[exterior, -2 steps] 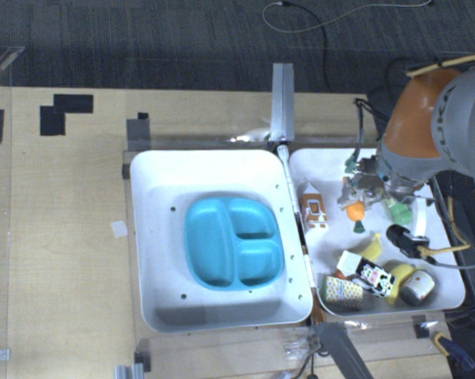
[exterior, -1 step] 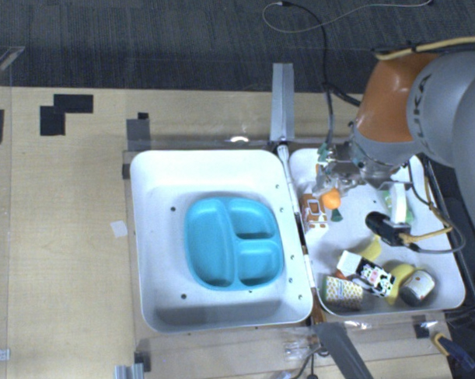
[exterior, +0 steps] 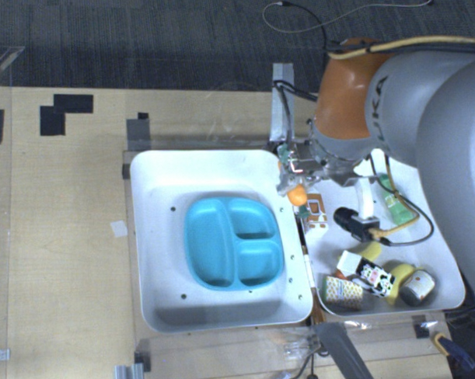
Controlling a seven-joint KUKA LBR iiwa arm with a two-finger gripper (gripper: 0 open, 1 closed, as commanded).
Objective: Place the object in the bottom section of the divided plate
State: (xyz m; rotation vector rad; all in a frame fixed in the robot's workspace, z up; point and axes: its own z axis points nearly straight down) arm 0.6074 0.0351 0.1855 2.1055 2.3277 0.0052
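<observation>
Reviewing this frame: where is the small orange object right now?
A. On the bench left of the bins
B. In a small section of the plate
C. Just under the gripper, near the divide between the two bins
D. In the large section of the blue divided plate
C: the small orange object sits right under the gripper near the inner edges of the two bins, to the right of the blue divided plate, whose sections hold nothing.

The divided plate (exterior: 233,242) lies in the left bin (exterior: 157,226).

The blue divided plastic plate (exterior: 233,241) lies unobstructed, bare floor of the left shallow white bin (exterior: 157,226) around it; the right white bin (exterior: 451,282) is crowded with small objects under the grey arm (exterior: 430,124)
</observation>
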